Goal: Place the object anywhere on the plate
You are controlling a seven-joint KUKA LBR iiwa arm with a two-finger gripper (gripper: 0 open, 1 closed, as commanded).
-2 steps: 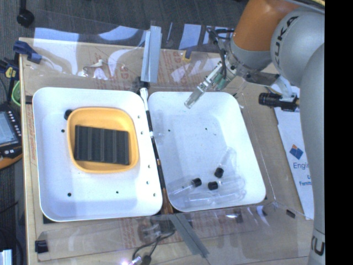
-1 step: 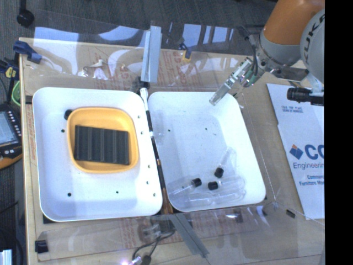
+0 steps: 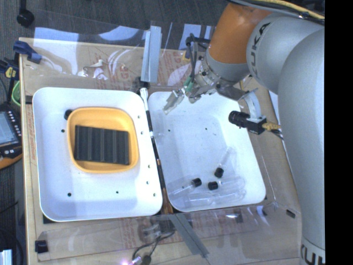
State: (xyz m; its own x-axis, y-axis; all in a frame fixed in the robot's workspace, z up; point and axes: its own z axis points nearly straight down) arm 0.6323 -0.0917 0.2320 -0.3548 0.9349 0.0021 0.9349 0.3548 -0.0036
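A yellow plate lies in the left bin, with a dark ridged block resting on its middle. Several clear plastic tubes with black caps lie in a loose heap at the near end of the right bin. My gripper hangs over the far left corner of the right bin, well away from the tubes and to the right of the plate. It is open, and nothing is between its fingers.
The grey arm with its orange band covers the upper right of the view. A black fitting juts over the right bin's right side. A metal rail stands behind the bins, and a raised divider runs between them.
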